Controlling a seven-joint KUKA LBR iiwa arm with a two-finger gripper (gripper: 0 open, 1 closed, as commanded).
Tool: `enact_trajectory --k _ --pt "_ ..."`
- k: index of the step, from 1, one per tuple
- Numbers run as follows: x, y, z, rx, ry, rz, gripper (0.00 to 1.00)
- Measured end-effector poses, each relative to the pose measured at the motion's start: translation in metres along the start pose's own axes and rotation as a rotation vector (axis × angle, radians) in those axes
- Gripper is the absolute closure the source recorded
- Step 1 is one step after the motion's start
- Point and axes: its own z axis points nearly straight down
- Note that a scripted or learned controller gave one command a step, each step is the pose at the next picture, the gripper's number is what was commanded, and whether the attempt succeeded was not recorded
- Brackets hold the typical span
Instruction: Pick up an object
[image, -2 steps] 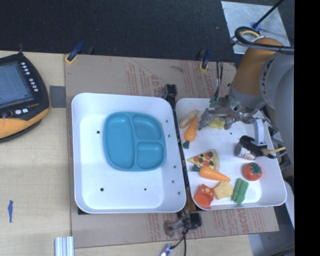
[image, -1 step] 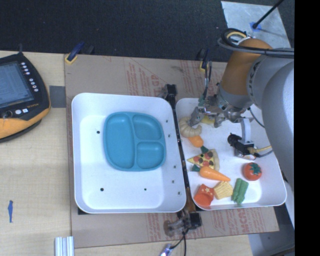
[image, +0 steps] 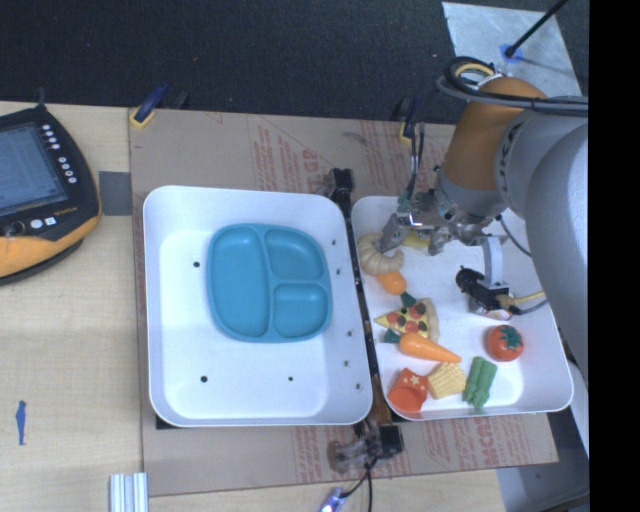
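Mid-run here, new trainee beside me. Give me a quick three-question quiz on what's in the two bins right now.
1. True or false: the blue divided plate lies in the left bin.
2. Which lies nearest the gripper? A) tomato B) pale garlic-like bulb C) green beans
3. Fill in: the carrot lies just below the ___ slice.

Key: 1 true; 2 B; 3 pizza.
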Motion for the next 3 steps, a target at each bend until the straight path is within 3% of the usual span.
enact_trajectory --k 3 --pt "0.0011 -0.0001 -0.0002 0.0 -0.001 -0.001 0.0"
